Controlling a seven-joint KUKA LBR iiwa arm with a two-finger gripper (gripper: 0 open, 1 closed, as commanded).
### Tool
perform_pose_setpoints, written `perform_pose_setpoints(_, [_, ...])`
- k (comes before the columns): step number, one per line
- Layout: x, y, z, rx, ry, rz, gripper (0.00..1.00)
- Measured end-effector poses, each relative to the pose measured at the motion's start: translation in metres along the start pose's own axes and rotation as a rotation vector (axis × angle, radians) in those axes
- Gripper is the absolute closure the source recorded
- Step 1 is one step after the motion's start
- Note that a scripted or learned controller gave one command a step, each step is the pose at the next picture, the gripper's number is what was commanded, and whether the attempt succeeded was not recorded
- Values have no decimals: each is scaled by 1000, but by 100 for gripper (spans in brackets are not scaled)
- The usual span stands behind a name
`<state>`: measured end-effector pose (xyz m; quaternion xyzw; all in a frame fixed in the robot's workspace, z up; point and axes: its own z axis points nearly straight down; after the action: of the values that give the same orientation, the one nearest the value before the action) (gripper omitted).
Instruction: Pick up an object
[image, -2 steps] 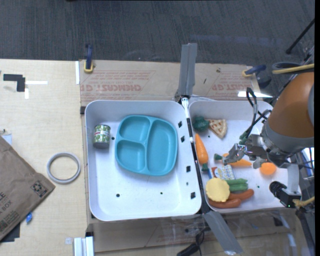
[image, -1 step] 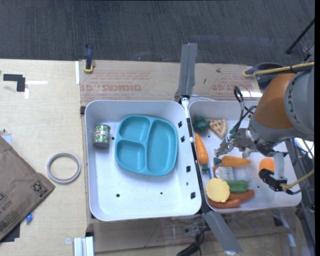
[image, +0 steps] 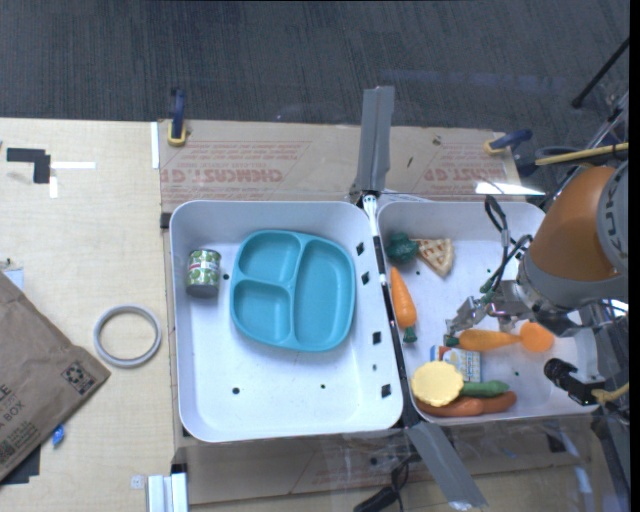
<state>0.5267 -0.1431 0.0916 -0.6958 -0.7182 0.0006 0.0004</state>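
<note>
Camera view: pincer (image: 468, 318) sits low in the right bin (image: 455, 215), just above an orange carrot (image: 487, 339); its grip state cannot be told.

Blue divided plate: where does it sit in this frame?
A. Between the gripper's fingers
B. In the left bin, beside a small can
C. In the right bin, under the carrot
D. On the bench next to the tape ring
B. The blue divided plate lies flat on the floor of the left bin, with the small can just to its left; the carrot is in the right bin.
</note>
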Motion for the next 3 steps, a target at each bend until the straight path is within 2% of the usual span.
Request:
perform_pose_setpoints(1, [37, -45, -1, -7, -1, -262, 0])
perform_pose_setpoints(2, [37, -44, -10, -7, -1, -258, 100])
perform_pose_setpoints(3, [85, 6, -99, 1, -2, 132, 100])
